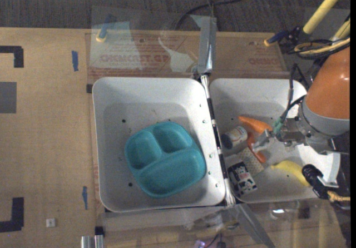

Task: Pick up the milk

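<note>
The milk (242, 178) is a small black-and-white carton lying at the front left corner of the right bin (222, 92), close to the divider. My gripper (266, 140) hangs over the middle of that bin, up and to the right of the carton and apart from it. It sits right beside an orange carrot-like piece (253, 124). The grey arm with its orange band (332, 90) comes in from the right.
A grey-and-tan can (235, 137) lies left of the gripper. A yellow banana (289, 168) and a tan waffle-patterned piece (257, 156) lie below it. The left bin (105, 97) holds a teal divided plate (165, 159).
</note>
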Robot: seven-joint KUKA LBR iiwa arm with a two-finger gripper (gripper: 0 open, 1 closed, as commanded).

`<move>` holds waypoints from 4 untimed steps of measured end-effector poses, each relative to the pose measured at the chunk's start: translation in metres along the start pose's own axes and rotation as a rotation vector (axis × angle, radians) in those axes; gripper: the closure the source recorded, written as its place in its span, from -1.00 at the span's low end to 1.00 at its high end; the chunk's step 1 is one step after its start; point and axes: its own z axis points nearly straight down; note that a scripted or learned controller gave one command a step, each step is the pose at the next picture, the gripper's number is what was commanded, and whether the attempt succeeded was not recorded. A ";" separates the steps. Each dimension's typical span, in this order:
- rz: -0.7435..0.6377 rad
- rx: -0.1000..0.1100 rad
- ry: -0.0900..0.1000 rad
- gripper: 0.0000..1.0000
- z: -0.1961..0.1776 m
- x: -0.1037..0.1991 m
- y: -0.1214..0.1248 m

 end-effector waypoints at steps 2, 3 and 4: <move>-0.209 -0.004 -0.002 -1.00 0.012 0.031 0.013; -0.299 0.000 0.000 -1.00 0.012 0.041 -0.008; -0.444 -0.001 -0.001 -1.00 0.012 0.116 -0.007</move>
